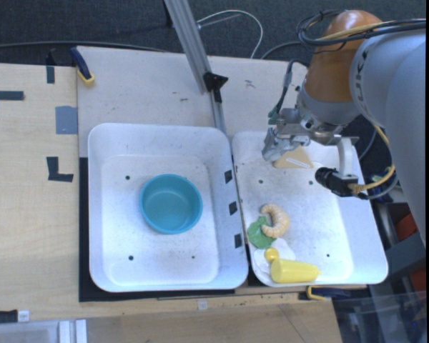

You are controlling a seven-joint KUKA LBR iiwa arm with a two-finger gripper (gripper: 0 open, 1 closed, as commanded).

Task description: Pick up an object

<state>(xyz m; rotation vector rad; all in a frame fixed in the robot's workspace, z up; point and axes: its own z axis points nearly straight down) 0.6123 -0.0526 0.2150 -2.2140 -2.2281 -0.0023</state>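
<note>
My gripper (277, 147) hangs low over the far left part of the right bin (343, 227), below the arm's orange band. Right beside it, touching or nearly touching on its right, lies a tan wedge-shaped piece (299, 160) on the bin floor. Nearer the front of the same bin sit a curled beige ring-like piece (276, 220), a green leafy piece (257, 233) and a yellow bottle-like object (294, 270) lying on its side on something white. A blue bowl (171, 203) stands upright in the middle of the left bin (107, 148).
A grey pole (193, 41) slants down to the wall between the bins, close to the gripper's left. Cables (357, 181) loop off the wrist over the right bin's far right side. A yellow-and-blue clamp (82, 66) sits at the bench's far left corner.
</note>
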